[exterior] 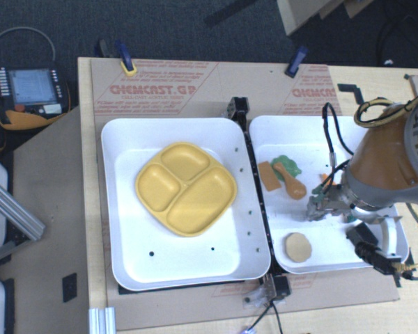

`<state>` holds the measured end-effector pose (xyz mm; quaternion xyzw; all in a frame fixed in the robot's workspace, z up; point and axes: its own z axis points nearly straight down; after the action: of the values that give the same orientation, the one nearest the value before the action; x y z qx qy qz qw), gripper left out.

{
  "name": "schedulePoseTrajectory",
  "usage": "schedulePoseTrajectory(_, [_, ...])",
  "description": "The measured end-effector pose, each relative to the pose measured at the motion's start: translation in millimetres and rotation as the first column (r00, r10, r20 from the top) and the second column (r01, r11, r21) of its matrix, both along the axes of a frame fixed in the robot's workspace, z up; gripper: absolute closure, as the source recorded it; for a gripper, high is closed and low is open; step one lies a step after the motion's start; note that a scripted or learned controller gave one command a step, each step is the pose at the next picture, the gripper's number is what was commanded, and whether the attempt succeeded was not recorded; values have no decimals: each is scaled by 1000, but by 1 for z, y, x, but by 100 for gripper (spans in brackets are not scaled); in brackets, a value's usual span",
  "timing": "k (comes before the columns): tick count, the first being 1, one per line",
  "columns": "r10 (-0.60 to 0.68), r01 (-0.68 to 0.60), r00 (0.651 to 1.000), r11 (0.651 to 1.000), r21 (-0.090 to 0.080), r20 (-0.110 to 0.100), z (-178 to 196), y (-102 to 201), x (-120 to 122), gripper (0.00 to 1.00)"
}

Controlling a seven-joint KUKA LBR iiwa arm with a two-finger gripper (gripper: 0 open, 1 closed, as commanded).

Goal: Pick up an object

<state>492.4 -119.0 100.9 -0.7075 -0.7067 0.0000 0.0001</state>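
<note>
In the right bin [279, 134] lie a brown flat piece [268, 176], a green item [287, 164] with an orange-brown sausage-shaped piece [295, 186] across it, and a round tan cookie-like disc [298, 247] near the front. My gripper [319, 207] hangs low over the middle of the right bin, right of the sausage piece and above the disc. Nothing shows between its fingers, and the wrist hides how they stand.
The left bin [118, 186] holds a yellow divided plate [187, 188]. The arm's orange band [380, 160] and cables cover the right bin's right side. A black clamp [238, 108] sits between the bins at the back. A pendant lies off the bench at left.
</note>
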Motion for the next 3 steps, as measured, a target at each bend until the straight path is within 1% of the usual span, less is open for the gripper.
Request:
schedulePoseTrajectory(1, [2,-2,1000,1000,-2,5,43,5,1,100])
schedulePoseTrajectory(2, [3,-3,1000,1000,-2,7,101,11,-4,100])
schedulePoseTrajectory(3, [1,-1,1000,1000,-3,8,149,2,-4,100])
